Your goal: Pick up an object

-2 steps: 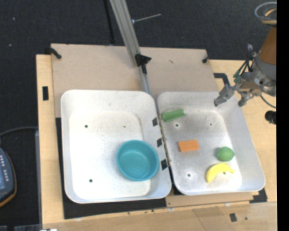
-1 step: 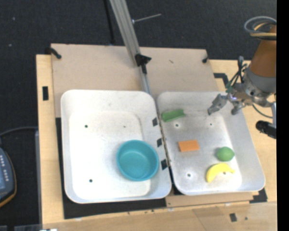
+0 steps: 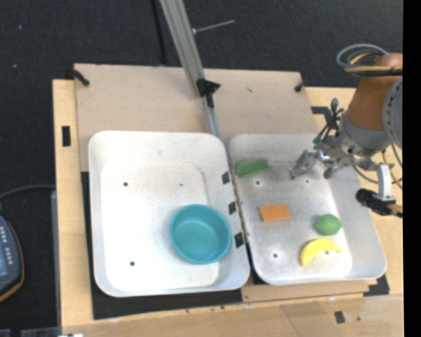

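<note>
The right bin (image 3: 351, 265) holds a flat green piece (image 3: 252, 167) at its upper left, an orange block (image 3: 275, 213) in the middle, a round green fruit (image 3: 328, 224) and a yellow banana (image 3: 319, 250) at the lower right. My gripper (image 3: 314, 167) hangs over the upper part of this bin, right of the flat green piece and above the orange block. Its fingers (image 3: 299, 166) stand apart with nothing between them. The grey arm with its orange band (image 3: 368, 107) comes in from the right.
A blue bowl (image 3: 200, 233) sits in the lower right of the left bin (image 3: 126, 153). A grey metal pole (image 3: 186, 44) slants from the top of the view down to the gap between the bins. A handheld pendant (image 3: 0, 255) lies at the far left.
</note>
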`<move>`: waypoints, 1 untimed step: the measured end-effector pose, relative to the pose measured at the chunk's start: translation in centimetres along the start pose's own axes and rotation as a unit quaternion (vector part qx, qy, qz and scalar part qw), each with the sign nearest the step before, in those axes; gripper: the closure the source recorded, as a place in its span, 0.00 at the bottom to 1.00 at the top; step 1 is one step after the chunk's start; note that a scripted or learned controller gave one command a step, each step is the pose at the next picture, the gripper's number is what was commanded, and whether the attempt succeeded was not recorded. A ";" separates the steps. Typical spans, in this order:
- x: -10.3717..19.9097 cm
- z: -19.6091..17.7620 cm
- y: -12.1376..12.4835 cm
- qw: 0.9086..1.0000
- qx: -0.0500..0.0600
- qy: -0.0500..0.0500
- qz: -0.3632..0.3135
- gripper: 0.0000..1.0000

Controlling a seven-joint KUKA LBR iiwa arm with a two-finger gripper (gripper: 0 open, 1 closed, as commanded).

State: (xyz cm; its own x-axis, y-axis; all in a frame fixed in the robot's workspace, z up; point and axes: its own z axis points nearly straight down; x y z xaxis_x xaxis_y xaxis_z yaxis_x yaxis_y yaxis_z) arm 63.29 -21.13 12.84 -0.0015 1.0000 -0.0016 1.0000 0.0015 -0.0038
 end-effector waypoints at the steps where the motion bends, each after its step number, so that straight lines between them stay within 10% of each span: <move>1: -0.1 -1.5 0.1 1.000 -0.004 -0.001 0.000 1.00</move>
State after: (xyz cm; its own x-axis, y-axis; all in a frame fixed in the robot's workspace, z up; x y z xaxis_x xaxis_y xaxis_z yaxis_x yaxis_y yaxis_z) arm 63.45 -21.25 14.30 -0.0022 1.0000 -0.0031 1.0000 0.0022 0.0037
